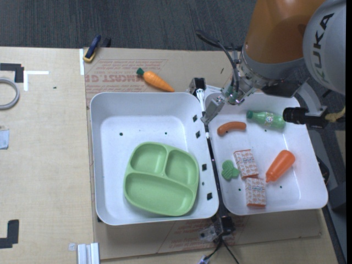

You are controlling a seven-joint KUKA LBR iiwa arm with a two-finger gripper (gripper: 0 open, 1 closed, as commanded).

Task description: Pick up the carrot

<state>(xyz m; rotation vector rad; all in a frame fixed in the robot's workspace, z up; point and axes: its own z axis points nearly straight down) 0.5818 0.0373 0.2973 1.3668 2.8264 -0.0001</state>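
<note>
Nearest the camera, a green divided plate (pixel 161 179) fills the front half of the left bin (pixel 104 147), its rim close to that bin's front edge and right wall, while the back half of the bin floor lies bare. Beside it, the right bin (pixel 311 194) carries a small red-and-white packet (pixel 255 192) near its front edge, a second packet (pixel 246 163) just behind that one, and a green leafy toy (pixel 230 170) touching the second packet's left side. One orange carrot (pixel 280 165) lies tilted toward the right bin's right wall, well apart from the packets, with open floor in front of it and behind it. Farther back, a reddish sausage (pixel 231 127) sits close to the bin's left wall and a green bottle (pixel 266 119) lies on its side near the back edge. A second carrot (pixel 155 80), with a green top, rests outside both bins on the cardboard sheet (pixel 118 73) beyond the left bin's back edge. Above the back left corner of the right bin hangs the gripper (pixel 213 110), just behind the sausage and over the seam between the bins; whether its jaws are parted or closed cannot be told, and nothing is seen between them.
</note>
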